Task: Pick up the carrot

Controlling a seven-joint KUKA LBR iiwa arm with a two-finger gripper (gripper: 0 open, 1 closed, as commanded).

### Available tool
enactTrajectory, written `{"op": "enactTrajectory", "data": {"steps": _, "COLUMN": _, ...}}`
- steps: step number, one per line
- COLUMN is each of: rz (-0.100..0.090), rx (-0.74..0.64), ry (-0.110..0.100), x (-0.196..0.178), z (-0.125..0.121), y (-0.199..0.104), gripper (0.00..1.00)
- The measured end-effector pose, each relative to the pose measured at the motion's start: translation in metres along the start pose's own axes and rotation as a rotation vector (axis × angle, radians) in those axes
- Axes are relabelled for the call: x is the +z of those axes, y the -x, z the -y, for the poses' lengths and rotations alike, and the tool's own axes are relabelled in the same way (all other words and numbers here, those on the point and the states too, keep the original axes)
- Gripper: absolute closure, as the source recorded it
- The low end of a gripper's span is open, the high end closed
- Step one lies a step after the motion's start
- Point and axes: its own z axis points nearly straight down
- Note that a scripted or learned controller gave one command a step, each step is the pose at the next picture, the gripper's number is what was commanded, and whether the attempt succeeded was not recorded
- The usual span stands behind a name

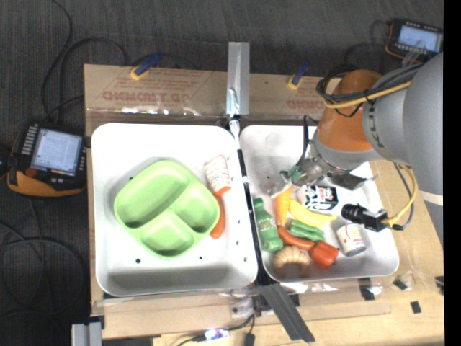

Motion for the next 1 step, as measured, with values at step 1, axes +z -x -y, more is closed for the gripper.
{"op": "enactTrajectory", "data": {"steps": 1, "rz": 0.000, "rx": -0.173, "ry": -0.008, "x": -0.0791, "z": -0.0119, "y": -0.0249, "gripper": 1.00}}
